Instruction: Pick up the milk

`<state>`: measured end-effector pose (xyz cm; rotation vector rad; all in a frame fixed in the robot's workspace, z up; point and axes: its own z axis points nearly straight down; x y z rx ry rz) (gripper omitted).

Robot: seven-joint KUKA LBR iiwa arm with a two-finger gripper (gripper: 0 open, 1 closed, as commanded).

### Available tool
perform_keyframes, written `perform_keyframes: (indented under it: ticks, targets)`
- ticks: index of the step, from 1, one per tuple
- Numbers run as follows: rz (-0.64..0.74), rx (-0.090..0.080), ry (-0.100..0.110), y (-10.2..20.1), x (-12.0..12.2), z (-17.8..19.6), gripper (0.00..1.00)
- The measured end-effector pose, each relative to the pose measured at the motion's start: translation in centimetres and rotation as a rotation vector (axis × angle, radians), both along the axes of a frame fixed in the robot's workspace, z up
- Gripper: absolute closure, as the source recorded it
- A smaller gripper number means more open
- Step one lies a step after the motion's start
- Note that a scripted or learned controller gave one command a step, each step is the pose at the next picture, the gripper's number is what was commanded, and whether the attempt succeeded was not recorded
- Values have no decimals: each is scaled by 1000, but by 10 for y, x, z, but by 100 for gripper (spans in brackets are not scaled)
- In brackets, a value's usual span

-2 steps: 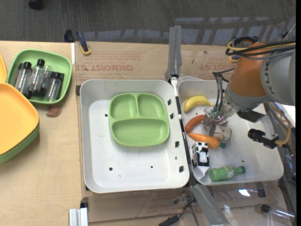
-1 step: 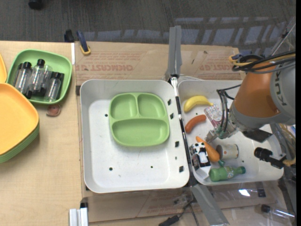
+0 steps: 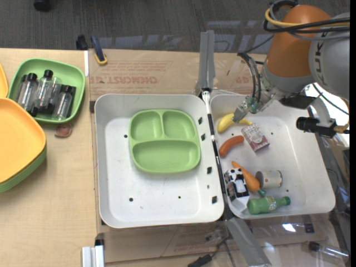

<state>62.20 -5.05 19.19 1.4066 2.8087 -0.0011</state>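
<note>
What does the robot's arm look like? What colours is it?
The arm is smooth, rounded and grey, with a big shiny orange band above the wrist. A yellow and black cable loops over the top. Thin wires run down to its small, grey metal gripper.

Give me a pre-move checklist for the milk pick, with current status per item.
1. Milk located: ok. The black-and-white milk carton lies at the right bin's left wall, near the front.
2. Gripper over the milk: not ok. The gripper hangs at the bin's back left, by the banana.
3. Grip state: cannot tell; nothing shows between the fingers.
4. Room around the milk: not ok. The carrot lies against it and the green bottle sits just in front.
5. Path from gripper to milk: cannot tell. The sausage lies between them; clearance depends on travel height.
</note>
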Motion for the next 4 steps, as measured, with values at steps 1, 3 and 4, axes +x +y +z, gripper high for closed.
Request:
perform_keyframes:
  ticks: [1,3,4]
  targets:
    - [-327,-1,1,-18,-26,6,100]
    - [-572,-2,3,-8,-36,-2,100]
    - [-550,-2,3,1,-40,-1,100]
